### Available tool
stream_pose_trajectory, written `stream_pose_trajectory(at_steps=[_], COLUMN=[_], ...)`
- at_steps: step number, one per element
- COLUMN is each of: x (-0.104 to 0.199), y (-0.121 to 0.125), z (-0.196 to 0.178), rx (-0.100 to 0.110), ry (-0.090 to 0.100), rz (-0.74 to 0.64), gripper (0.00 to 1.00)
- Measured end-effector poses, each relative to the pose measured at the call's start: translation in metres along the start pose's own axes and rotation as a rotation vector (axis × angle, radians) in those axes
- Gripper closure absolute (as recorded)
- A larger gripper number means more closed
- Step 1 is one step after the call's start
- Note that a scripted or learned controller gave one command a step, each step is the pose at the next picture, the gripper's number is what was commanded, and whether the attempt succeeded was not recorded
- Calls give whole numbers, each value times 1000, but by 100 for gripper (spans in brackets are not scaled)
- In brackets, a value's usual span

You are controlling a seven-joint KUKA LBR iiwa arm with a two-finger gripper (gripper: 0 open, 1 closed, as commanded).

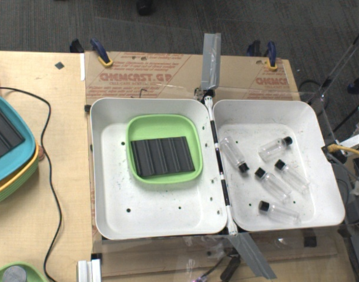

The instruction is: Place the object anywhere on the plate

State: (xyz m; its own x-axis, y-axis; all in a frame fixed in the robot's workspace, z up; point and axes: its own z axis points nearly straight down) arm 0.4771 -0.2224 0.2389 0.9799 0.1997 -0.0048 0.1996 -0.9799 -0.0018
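A green square plate (163, 150) sits in the left white bin (108, 175), toward its back. A dark ribbed insert (163, 156) lies flat inside the plate. The right white bin (308, 122) holds several clear plastic vials with black caps: one (234, 155) lies near the bin's left wall, one (275, 147) toward the back, one (291, 175) and another (271, 181) in the middle, and one (278, 211) near the front.
A stack of teal and green plates (9, 151) with a dark insert stands at the far left of the bench, with a black cable (50, 175) looping beside it. Cardboard (144, 75) clamped behind the bins backs both. A grey strip (211, 63) rises between the bins.
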Motion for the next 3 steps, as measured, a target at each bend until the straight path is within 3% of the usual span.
stream_pose_trajectory(at_steps=[3], x=[0], y=[-1], z=[2], rx=[0], ry=[-1], rz=[1], gripper=[0])
